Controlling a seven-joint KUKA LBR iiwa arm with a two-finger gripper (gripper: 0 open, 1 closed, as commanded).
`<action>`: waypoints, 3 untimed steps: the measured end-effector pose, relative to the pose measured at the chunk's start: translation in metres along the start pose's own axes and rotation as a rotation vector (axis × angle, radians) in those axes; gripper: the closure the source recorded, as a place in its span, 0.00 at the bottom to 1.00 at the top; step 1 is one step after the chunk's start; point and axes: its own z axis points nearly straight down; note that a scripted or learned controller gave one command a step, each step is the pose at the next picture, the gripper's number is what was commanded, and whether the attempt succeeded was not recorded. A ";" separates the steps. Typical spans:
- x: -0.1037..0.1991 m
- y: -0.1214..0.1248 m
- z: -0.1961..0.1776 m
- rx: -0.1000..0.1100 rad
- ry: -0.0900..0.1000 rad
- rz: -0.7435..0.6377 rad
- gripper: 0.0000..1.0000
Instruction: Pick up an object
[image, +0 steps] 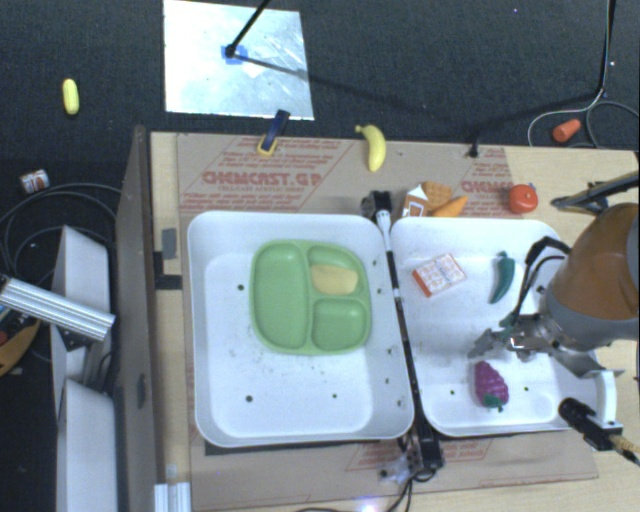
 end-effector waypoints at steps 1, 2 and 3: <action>0.002 0.000 0.037 0.001 0.000 0.001 0.00; -0.007 0.091 -0.064 -0.017 -0.006 -0.008 0.00; -0.012 0.033 -0.033 0.002 0.000 0.001 0.00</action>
